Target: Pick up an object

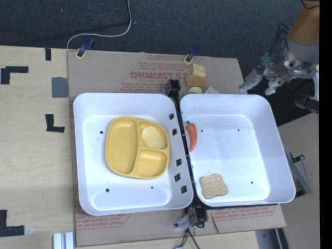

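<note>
A yellow divided plate (136, 148) lies in the left bin (88, 139), with a pale round piece (152, 136) in its upper right compartment. In the right bin (259, 139), an orange carrot-like piece (192, 136) rests against the left wall, and a tan cracker-like piece (213, 186) lies near the front. My gripper (262, 81) hangs beyond the right bin's far right corner, above the bench edge. Its fingers are spread apart with nothing between them.
Small tan and yellow blocks (196, 77) sit on the cardboard behind the bins, next to a pale round bit (194, 90). Blue and yellow clamps (83, 47) hold the cardboard's far edge. A white cable (124, 14) runs across the dark floor.
</note>
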You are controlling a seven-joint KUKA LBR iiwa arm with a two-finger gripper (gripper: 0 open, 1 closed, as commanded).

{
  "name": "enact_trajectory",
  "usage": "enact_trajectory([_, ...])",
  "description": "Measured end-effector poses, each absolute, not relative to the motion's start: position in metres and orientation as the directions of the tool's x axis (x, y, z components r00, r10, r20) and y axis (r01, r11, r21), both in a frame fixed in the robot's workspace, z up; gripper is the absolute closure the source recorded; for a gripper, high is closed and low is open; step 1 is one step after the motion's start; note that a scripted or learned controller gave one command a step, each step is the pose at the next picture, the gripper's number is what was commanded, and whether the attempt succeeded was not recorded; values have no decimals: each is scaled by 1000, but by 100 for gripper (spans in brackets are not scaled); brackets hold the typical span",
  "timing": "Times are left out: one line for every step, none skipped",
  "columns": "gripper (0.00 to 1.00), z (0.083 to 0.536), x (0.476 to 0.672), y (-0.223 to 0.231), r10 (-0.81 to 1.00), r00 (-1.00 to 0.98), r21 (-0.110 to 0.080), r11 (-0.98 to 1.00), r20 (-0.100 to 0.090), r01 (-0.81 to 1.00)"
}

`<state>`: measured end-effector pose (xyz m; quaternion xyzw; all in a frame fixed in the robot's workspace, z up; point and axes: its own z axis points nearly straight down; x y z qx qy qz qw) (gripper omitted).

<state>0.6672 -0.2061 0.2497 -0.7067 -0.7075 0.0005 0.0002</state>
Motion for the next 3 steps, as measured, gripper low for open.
enact_trajectory([0, 125, 643, -164, 1000, -3, -12, 3, 4, 1000])
enact_trajectory([0, 95, 629, -116, 1000, 4, 2, -4, -6, 1000])
enact_trajectory([0, 121, 670, -101, 1000, -2, 3, 2, -2, 1000])
